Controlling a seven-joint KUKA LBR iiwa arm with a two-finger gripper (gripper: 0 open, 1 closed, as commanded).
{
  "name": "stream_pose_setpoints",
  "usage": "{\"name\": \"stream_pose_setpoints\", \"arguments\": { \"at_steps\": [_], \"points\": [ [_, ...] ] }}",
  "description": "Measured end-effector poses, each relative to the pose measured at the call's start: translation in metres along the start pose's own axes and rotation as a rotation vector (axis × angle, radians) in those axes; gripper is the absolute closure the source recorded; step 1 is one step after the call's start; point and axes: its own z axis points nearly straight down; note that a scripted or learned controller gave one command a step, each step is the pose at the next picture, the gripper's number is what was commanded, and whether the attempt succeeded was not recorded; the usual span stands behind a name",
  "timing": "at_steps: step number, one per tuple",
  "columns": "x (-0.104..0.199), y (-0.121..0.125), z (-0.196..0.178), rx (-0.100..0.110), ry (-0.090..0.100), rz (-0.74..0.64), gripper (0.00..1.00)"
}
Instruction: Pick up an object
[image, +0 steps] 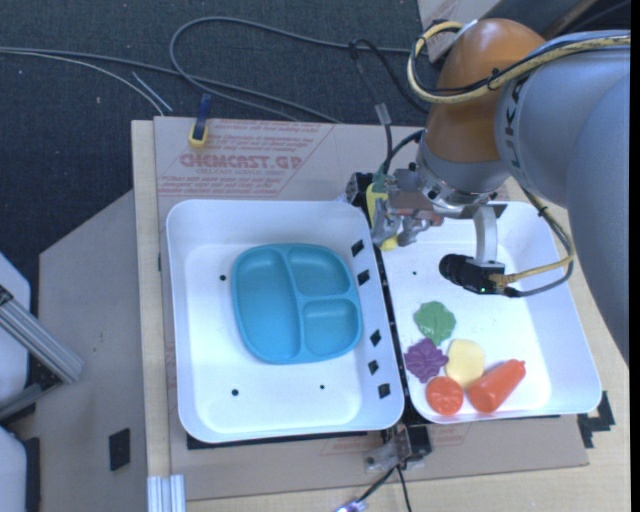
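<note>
Tool (398, 228) at far-left corner of right bin (545, 330); open or closed, cannot tell. Toy foods (465, 360) clustered along that bin's near edge.

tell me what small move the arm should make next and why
Probably slide the gripper toward the camera, above the green leafy plastic toy in the shallow white bin on the view's right. The gripper hovers at that bin's far end, apart from the toy.

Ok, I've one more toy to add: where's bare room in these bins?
Left bin: bare floor between the blue tray and the near rim. Right bin: crowded at the front toy cluster; the arm hangs over its far end.
</note>
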Motion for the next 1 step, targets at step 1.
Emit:
{"name": "stream_pose_setpoints", "arguments": {
  "at_steps": [1],
  "points": [
    [0.0629, 0.0135, -0.0049, -0.001, 0.001, -0.001, 1.00]
  ]
}}
